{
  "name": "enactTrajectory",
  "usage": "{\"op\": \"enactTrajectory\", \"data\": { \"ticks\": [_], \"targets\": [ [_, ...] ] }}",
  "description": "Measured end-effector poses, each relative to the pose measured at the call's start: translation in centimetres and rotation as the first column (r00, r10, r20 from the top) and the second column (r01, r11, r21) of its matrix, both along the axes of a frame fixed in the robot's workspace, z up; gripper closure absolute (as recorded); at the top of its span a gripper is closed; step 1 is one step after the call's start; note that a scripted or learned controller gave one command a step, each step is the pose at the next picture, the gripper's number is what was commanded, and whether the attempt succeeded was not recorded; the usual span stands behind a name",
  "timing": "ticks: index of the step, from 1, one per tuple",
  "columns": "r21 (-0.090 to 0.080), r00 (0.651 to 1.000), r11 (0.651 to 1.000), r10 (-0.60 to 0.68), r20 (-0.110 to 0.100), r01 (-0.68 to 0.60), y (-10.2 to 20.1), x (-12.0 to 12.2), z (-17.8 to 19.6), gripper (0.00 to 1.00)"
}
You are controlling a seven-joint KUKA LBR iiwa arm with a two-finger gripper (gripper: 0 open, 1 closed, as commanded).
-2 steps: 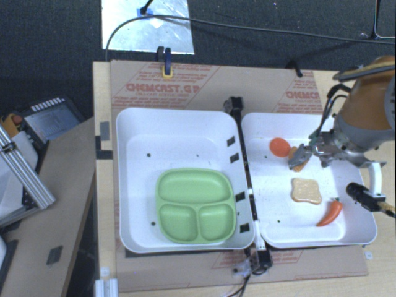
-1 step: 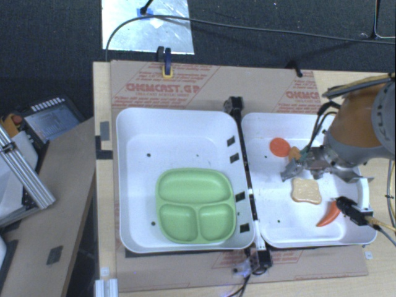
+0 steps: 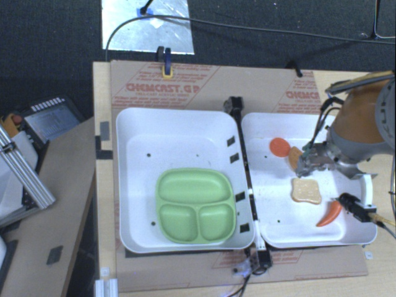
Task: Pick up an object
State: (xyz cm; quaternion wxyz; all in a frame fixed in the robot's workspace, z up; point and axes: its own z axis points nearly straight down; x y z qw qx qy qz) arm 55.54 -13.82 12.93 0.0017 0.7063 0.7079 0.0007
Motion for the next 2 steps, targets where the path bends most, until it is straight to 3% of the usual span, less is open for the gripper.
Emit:
{"op": "enactTrajectory", "data": {
  "ticks": [2],
  "targets": [
    [0.000, 1.000, 1.000, 0.002, 0.004, -0.002, 0.5, 1.0, 11.4, 1.00]
  ]
}}
